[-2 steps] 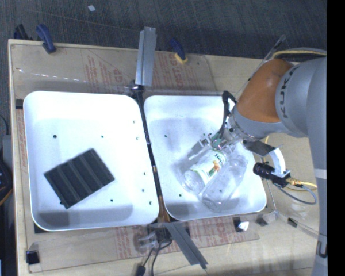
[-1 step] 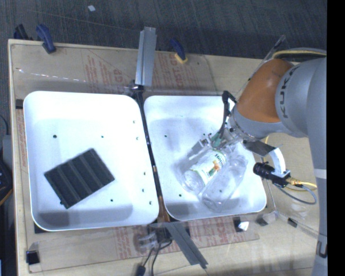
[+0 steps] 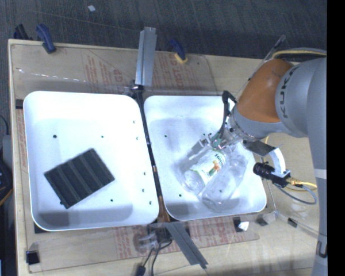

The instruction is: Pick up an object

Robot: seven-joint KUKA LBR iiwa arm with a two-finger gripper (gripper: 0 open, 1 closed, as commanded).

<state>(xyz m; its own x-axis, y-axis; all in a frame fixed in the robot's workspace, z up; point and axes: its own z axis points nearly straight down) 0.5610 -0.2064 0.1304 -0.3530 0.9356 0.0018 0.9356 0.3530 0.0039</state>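
Observation:
Clear plastic bottles lie in the right bin (image 3: 161, 119): one with a green and orange label (image 3: 206, 170) and a second, plain one (image 3: 224, 184) beside it toward the bin's front right. My gripper (image 3: 214, 141) hangs over the right bin, right above the top end of the labelled bottle. A dark ribbed rectangular block (image 3: 79, 177) lies flat in the left bin (image 3: 34, 114), toward its front left.
A grey divider bar (image 3: 145, 56) stands behind the seam between the bins. Blue clamps (image 3: 46, 38) hold the bench's rear edge. The arm's orange band (image 3: 263, 96) hangs over the right bin's back right corner. Cables (image 3: 293, 183) trail along the right.

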